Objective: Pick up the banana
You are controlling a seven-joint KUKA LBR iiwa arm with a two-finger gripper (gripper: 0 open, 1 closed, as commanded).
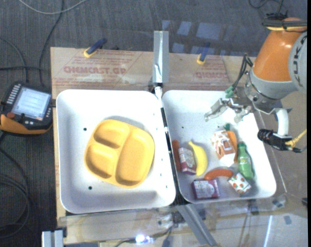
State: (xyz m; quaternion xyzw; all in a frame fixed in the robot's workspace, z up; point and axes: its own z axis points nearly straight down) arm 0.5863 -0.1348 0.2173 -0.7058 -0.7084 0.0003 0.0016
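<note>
Banana lies in right bin, near-left part, just beside a small carton on its left. Gripper hovers over bin's far right area, well apart from banana; fingers seem spread, nothing between them. Yellow divided tray sits in left bin.

A robotics lab: teach pendant, loose floor cables, clamped bench board.
</note>
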